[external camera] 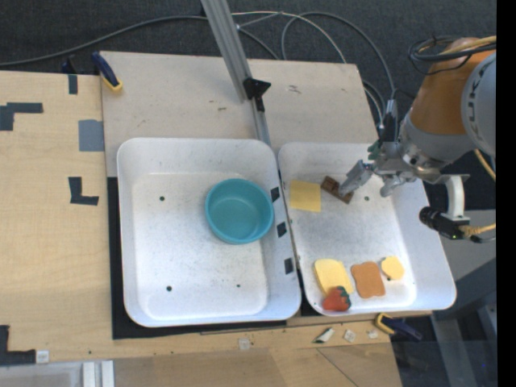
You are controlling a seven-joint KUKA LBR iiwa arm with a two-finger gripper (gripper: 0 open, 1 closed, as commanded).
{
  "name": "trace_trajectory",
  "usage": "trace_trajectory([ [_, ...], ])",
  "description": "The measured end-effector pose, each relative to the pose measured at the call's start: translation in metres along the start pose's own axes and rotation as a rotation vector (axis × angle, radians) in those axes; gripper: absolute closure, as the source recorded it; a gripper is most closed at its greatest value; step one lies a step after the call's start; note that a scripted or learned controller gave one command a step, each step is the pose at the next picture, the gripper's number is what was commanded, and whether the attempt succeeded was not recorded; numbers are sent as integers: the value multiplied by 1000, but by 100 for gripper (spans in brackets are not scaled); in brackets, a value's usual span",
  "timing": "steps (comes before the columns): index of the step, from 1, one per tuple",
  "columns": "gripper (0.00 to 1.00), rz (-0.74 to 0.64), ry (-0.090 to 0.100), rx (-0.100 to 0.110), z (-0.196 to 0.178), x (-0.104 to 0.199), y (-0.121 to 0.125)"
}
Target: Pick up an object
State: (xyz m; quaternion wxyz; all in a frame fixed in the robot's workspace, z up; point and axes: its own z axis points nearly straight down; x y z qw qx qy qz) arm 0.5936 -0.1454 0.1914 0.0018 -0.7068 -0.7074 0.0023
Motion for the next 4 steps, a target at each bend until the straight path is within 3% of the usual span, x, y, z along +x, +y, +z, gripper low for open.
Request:
trace_trajectory([
  [1,0,0,1,3,63,-3,-6],
  [2,0,-1,-1,-6,103,-2,-5],
  [3,100,-2,0,-6,92,-1,-5],
  [4,100,-1,0,-11,29,2,-2],
])
